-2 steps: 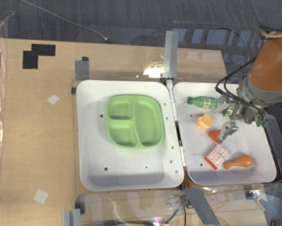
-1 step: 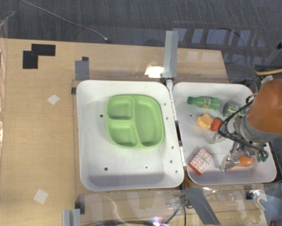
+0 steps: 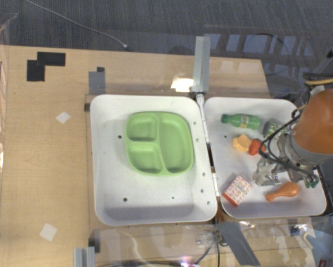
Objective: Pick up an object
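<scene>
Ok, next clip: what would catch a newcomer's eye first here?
Probably the green tray with three compartments, lying alone in the left bin. Next, the arm's orange band over the right bin, with the claw low among small items: a green bottle, a patterned box and an orange drumstick.

My arm (image 3: 322, 124) reaches in from the right side of the camera view, the orange band above my wrist uppermost and black cables looping off its left flank. Below it my wrist points steeply down, ending in my gripper (image 3: 271, 174), which sits low on the left of the wrist with its metal parts partly hidden under the housing.
</scene>
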`<state>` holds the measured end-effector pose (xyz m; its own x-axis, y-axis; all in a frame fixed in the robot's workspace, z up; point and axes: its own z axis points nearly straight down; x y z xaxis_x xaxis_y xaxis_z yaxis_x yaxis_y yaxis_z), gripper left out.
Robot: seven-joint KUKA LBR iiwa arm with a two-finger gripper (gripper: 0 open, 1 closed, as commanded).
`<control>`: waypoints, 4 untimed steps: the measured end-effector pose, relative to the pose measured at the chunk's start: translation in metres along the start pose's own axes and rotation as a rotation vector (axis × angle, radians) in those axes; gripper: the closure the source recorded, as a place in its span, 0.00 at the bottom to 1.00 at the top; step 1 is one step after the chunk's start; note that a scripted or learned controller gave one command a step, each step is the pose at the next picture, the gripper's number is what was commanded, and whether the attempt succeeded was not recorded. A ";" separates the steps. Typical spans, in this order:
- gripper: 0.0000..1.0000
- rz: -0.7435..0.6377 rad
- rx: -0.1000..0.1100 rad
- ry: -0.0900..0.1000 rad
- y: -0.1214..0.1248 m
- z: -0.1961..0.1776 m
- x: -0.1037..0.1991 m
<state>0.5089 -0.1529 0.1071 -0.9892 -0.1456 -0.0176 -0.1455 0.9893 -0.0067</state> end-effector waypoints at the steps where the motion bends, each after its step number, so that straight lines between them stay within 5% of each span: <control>1: 1.00 0.319 -0.002 -0.005 0.061 0.014 -0.008; 2: 1.00 0.714 -0.003 0.004 0.056 0.016 -0.033; 3: 1.00 1.059 -0.002 0.010 0.127 -0.081 -0.007; 4: 1.00 0.553 -0.005 0.008 0.196 -0.143 -0.012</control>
<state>0.4892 0.0433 0.2487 -0.9182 0.3960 -0.0091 0.3960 0.9183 0.0061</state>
